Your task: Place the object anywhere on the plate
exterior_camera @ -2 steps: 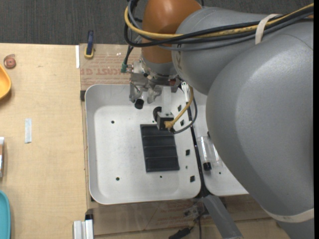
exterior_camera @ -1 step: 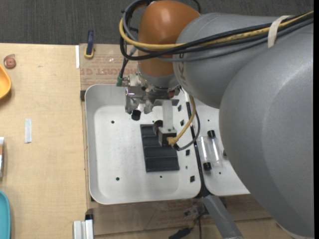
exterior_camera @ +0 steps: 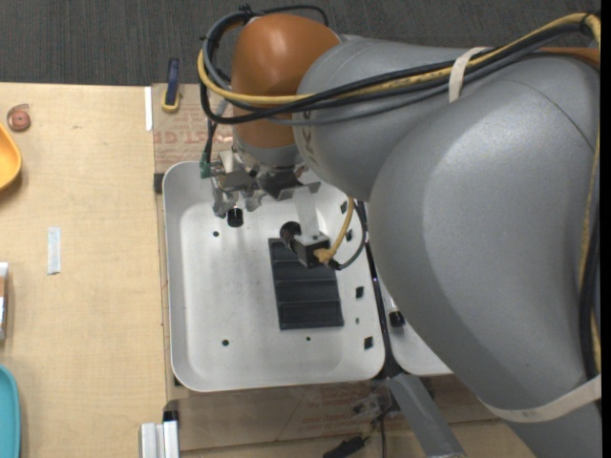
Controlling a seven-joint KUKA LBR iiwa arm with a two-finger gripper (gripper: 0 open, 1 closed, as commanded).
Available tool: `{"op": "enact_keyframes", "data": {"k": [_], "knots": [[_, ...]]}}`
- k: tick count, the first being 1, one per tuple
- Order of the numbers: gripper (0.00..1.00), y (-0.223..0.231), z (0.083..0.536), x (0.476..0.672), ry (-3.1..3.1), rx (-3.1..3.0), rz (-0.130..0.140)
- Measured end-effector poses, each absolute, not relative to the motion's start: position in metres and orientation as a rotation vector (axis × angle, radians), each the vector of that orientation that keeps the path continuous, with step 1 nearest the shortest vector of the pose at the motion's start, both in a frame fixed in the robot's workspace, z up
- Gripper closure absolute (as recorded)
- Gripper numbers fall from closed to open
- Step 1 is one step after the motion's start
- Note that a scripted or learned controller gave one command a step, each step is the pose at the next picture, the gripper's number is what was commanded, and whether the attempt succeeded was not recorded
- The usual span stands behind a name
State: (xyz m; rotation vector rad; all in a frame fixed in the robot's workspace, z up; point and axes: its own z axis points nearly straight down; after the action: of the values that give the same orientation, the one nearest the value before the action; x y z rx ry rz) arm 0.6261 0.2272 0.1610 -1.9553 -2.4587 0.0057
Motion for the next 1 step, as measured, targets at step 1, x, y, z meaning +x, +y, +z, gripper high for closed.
{"op": "enact_keyframes", "data": {"k": [1], "knots": [[0.00,0.2272,0.1611,0.6261,-2.459,-1.955,0.005]]}}
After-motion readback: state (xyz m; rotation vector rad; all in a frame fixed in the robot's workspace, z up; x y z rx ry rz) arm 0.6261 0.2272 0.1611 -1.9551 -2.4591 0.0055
